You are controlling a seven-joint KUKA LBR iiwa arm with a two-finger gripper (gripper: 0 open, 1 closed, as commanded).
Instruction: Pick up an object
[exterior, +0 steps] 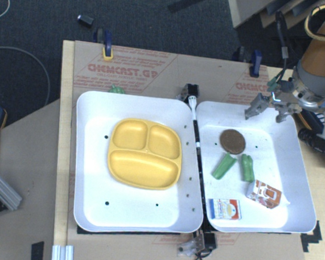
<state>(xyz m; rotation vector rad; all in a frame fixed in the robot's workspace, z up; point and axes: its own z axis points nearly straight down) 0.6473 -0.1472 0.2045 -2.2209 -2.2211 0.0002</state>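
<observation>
Pincer (271,107) hovering over the far edge of the right bin (302,194), fingers spread open, gripping nothing. Arm (324,53) coming in from the upper right.

Nearest thing below-left of it: brown disc (232,141), lying flat, sitting well apart from the fingers. Just past that, two green pieces side by side: left one (224,166) slanting, long axis running from upper right to lower left; right one (247,167) lying closer to straight toward the camera. Further toward the near edge, a red-and-white packet (264,194) and a small card (224,208) resting by the near rim.

So everything pickable lying toward the camera and a bit left of the pincer. Guessing the disc as the shortest reach; either green piece probably needing the fingers closing across its long axis.

Left bin (90,165) holding a yellow tray (145,153), farthest off. Both bins sitting on the counter (157,69).
</observation>
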